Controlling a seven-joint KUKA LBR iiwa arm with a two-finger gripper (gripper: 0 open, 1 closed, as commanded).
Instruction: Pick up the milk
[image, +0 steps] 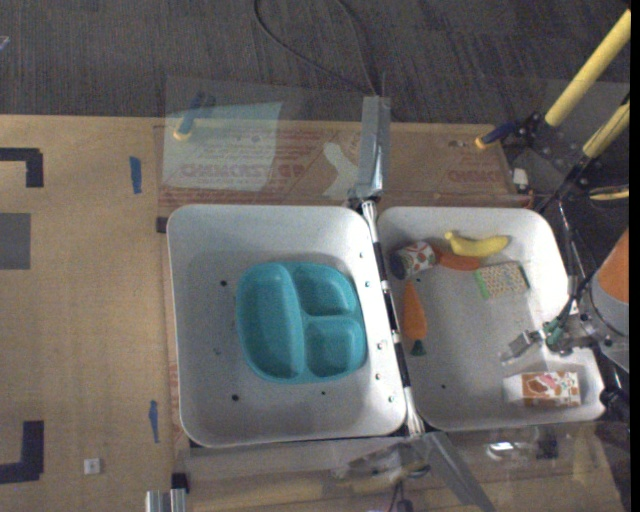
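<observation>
Since the milk carton (549, 388) lies flat against the right bin's (440, 400) 5 o'clock wall — gripper (532, 342) at its 11 o'clock, finger state untellable — a descent risks striking the rim.

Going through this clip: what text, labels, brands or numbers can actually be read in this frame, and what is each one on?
None can be read.
Red lettering on the cardboard sheet behind the bins: too blurred.
Print on the milk carton in the right bin: too small.
Green packet: pattern only, no readable text.
</observation>
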